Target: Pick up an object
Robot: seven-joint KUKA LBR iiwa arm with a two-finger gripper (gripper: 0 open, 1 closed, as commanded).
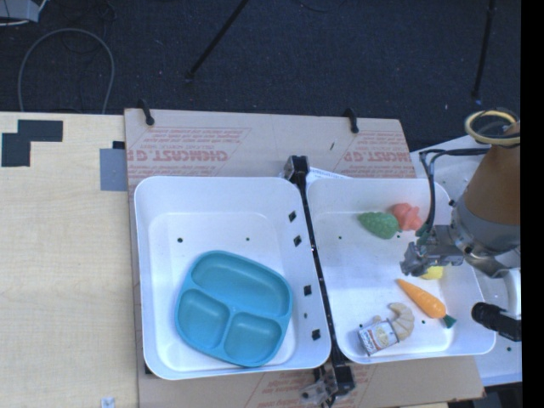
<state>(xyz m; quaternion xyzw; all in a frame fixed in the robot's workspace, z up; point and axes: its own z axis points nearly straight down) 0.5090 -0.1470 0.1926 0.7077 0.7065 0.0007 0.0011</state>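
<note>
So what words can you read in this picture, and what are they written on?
"CHEMCAST GP", red print seen upside down, repeated across the brown board behind the bins; the smaller red print around it is too blurred to read.
The small can in the right bin has a label, too small to read.

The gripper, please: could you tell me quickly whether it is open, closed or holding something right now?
Gripper: cannot be told; it sits low in the right bin, just above a yellow object.
</note>
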